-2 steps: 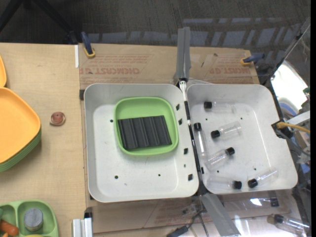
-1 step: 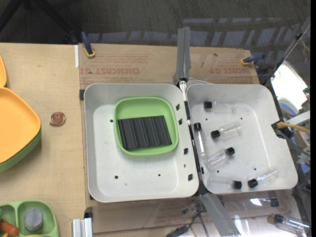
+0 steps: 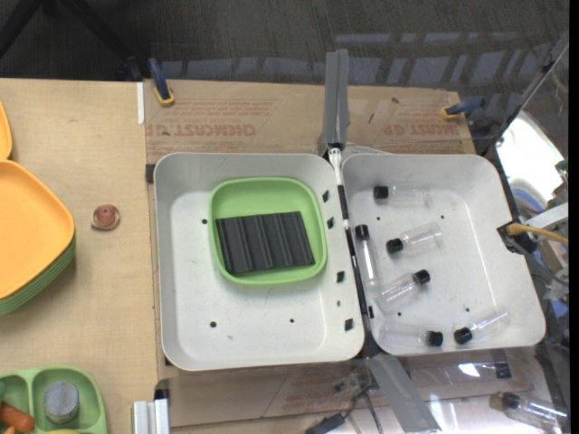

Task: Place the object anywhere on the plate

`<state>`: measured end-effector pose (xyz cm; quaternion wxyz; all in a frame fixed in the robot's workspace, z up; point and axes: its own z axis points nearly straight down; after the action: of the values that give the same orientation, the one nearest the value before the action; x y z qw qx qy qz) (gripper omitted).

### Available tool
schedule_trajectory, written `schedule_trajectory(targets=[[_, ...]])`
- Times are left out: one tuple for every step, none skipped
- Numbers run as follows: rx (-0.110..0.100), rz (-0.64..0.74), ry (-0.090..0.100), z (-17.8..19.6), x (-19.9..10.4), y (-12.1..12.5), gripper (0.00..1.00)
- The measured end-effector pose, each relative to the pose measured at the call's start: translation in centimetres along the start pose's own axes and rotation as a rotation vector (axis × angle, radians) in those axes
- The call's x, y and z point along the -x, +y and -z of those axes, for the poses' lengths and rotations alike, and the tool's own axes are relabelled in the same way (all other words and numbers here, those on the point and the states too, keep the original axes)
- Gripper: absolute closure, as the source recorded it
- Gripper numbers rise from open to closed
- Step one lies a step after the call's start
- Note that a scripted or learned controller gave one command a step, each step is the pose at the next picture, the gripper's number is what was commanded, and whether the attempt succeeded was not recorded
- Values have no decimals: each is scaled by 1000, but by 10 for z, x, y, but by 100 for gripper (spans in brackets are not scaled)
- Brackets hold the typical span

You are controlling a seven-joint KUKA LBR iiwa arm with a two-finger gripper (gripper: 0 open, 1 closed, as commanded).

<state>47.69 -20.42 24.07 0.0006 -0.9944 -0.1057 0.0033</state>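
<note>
1. Plainly, in the camera view the task's thing reads as the dark ribbed block [image 3: 262, 242]. It lies flat on the green plate [image 3: 222, 202], inside the rim, with its long axis running left to right.
2. The plate sits in the far half of the left bin [image 3: 262, 333]. By my judgement the placing is already done, if that block is the object meant.
3. You cannot tell from this view whether the claw is released or clenched. The arm enters from the right, so the block lies to its left, across the right bin [image 3: 470, 179].
4. That right bin holds several clear vials [image 3: 414, 240] with black caps, scattered and mostly apart from one another.
5. The bin floors are smooth and white, and the left one has bare room near the plate.
6. Further left, the wooden desk [image 3: 90, 134] carries orange dishes [image 3: 27, 233], well apart from both bins.
</note>
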Motion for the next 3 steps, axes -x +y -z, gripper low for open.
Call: schedule_trajectory(targets=[[-1,-12,0,-12,4,18,0],[1,-9,2,-3,4,18,0],[-1,-8,1,-20,-4,-18,0]])
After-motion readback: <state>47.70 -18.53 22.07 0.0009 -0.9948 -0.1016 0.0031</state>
